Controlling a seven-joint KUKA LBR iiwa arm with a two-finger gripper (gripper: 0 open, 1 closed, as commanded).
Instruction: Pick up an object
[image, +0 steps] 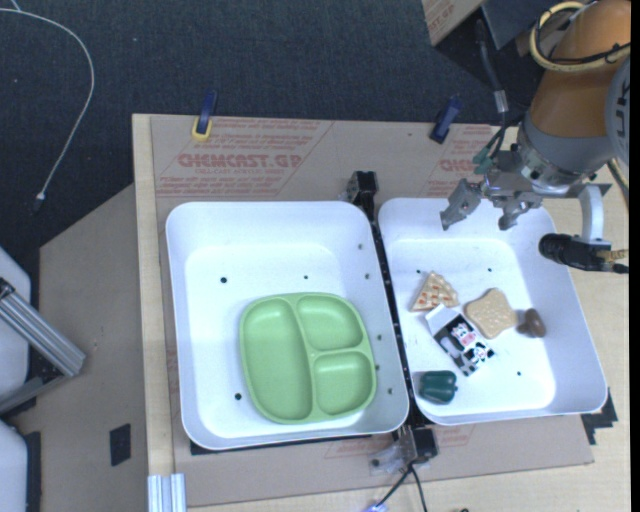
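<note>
Dark green pepper-shaped toy (437, 385) at right bin's (575, 385) near edge, farthest below jaws. Black-and-white printed card (462, 340), tan toast slice (491, 313), small brown lump (533, 323), orange pizza wedge (434, 292) lie mid-bin, nearer jaws. Metal two-finger gripper (484, 214) over far rim, jaws spread apart, gripping nothing. Green divided plate (307, 356) in left bin (200, 330).

Dark blue carpet (200, 50) fills twelve o'clock, a white cable (78, 110) curling at ten; the brown board (290, 160) sits centre.
</note>
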